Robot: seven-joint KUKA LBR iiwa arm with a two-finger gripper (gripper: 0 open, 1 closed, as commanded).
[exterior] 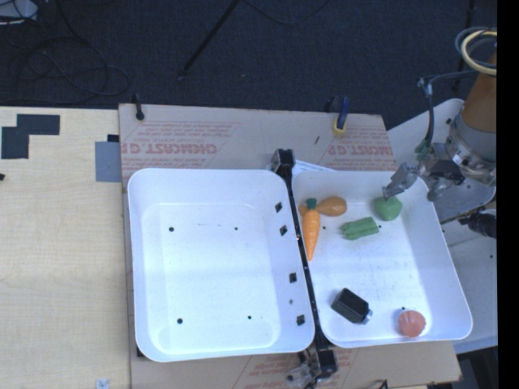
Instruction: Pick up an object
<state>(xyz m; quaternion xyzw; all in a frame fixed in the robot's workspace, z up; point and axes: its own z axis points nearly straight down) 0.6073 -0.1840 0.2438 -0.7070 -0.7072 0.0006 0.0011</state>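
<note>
Gripper (416,181) is poised just above-right of the green ball (388,208) (likely target), fingers spread, nothing held.

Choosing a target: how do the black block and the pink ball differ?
The black block is dark and boxy, lying at a slant; the pink ball is pale and round. The block looks a little larger. The block lies nearer the bin's middle; the ball lies by the right bin's near corner. Both lie at its near end, apart.
</note>
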